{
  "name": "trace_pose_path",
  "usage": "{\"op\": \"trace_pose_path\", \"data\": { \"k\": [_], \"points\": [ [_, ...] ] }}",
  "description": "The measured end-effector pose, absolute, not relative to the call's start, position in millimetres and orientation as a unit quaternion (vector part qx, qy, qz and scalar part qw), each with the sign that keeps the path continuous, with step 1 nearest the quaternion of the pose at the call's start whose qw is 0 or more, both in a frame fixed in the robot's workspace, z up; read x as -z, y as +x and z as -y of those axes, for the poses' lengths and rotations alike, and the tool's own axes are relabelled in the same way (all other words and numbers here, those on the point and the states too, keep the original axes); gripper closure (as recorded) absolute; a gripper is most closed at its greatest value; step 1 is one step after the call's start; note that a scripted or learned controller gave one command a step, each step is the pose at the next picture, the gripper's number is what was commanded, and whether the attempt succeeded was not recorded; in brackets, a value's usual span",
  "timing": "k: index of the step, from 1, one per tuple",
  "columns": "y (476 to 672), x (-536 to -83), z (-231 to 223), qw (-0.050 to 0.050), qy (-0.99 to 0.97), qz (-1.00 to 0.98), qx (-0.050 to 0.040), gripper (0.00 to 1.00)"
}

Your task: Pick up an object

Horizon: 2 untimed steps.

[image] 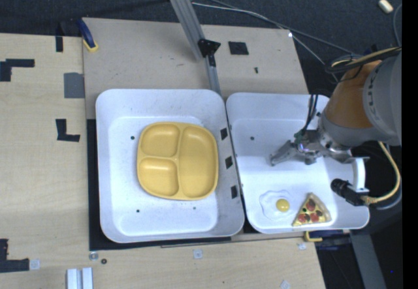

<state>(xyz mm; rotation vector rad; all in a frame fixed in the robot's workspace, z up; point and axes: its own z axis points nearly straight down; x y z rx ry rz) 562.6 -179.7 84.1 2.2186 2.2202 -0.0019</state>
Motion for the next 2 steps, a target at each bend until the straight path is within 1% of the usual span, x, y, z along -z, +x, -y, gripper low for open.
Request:
{"op": "trace_pose_path", "data": {
  "k": [1, 2],
  "points": [
    [564.5, -98.2, 179.5, 0.004, 0.706, -0.708, -0.0012, 1.00],
    [575.2, -148.5, 180.0, 0.001, 0.707, -0.708, -0.0007, 1.00]
  ]
}}
